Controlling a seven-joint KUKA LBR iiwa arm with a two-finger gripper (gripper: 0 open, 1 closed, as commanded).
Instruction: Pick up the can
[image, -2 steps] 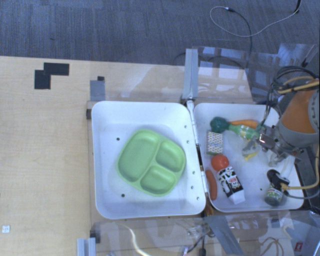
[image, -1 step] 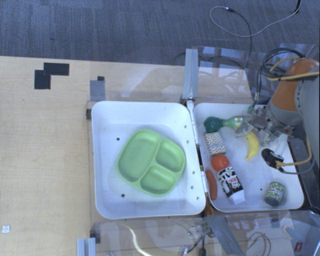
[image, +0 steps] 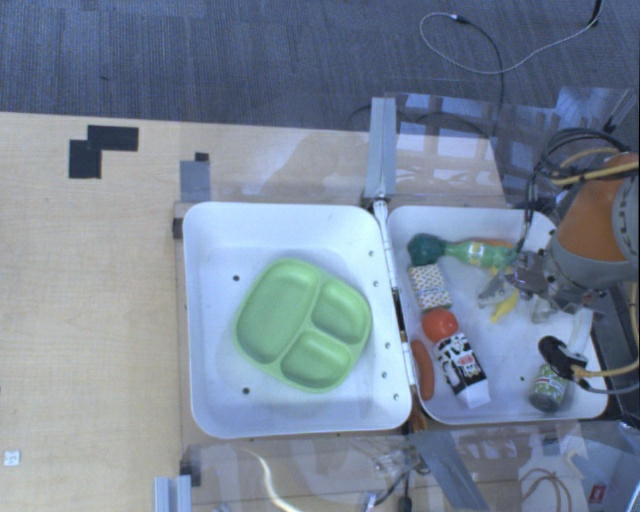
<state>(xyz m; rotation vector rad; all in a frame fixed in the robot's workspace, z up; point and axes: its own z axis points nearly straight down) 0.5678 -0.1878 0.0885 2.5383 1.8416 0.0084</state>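
Jaws first: the gripper hangs over the right bin and its metal fingers look spread apart, with nothing caught between them, though at this size the reading is not a sure one. The can sits low in the right bin, close to that bin's near right corner, upright as far as one can tell, and apart from the gripper, which hovers up toward the bin's middle right.

So the pick looks barely begun: the arm is over the correct bin, but the descent, the grasp and the lift are all yet to come, judging from how things lie.

Around the can: a black-and-white carton lies toward the bin's near centre, an orange-red ball just above it, a patterned box and a green bottle farther back. A green divided plate rests in the left bin.

Any lettering on the can or carton is too small to read.
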